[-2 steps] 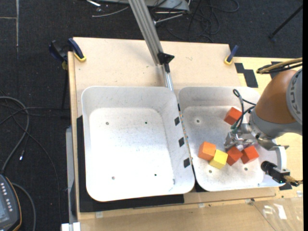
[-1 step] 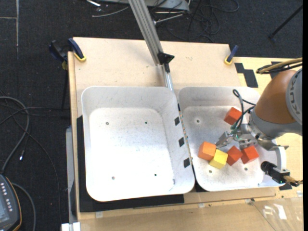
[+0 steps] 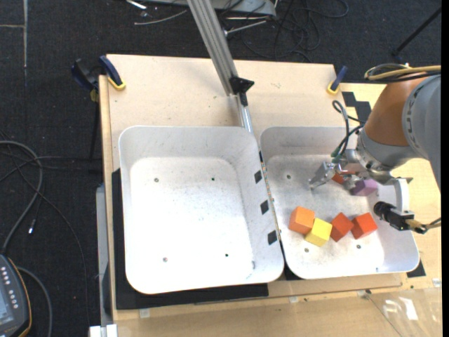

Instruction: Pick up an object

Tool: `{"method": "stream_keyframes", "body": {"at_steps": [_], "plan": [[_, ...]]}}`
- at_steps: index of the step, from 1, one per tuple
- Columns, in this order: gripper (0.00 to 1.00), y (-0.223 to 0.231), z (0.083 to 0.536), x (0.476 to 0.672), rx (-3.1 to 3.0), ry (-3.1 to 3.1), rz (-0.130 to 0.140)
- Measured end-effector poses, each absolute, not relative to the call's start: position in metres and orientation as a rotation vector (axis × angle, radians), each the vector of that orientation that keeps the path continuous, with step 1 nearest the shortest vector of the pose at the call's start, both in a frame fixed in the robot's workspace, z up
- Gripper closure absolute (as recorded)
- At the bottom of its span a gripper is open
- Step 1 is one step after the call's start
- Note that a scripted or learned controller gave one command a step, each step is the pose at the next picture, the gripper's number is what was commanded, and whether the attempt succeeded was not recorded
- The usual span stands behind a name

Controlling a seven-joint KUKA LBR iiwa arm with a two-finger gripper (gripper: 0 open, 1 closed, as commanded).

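Plainly, the likeliest pick is one of the small blocks in the right bin point(image 3: 393, 262): an orange block point(image 3: 302, 220), a yellow block point(image 3: 319, 232) touching it at its 4 o'clock, then a red-orange block point(image 3: 341, 225) and another orange-red block point(image 3: 364, 225) further toward 3 o'clock. A pale purple piece point(image 3: 364, 187) lies at 12 o'clock from that last block, just beside the claw point(image 3: 330, 175). I judge these blocks light, rigid and not fragile, with flat faces; opposite flat sides give the surest hold, though the touching pair leaves little room for a finger between them. The claw sits low in the right bin, near its 12 o'clock wall; whether it is wide or narrow I cannot tell, and nothing visibly sits in it. The left bin point(image 3: 140, 153) lies beside it on the table point(image 3: 175, 90). No brand, label or writing is readable anywhere.
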State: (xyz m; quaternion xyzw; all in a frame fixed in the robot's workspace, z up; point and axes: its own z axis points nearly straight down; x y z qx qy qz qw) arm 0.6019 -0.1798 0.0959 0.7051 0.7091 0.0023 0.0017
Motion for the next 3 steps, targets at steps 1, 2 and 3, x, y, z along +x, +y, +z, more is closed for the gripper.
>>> {"method": "stream_keyframes", "body": {"at_steps": [1,2,3], "plan": [[0.0,-0.224,0.097,0.67,2.211,2.223,0.008],[0.0,-0.224,0.096,0.667,2.216,2.224,-0.001],[0.0,-0.189,0.199,0.618,2.216,2.219,0.007]]}}
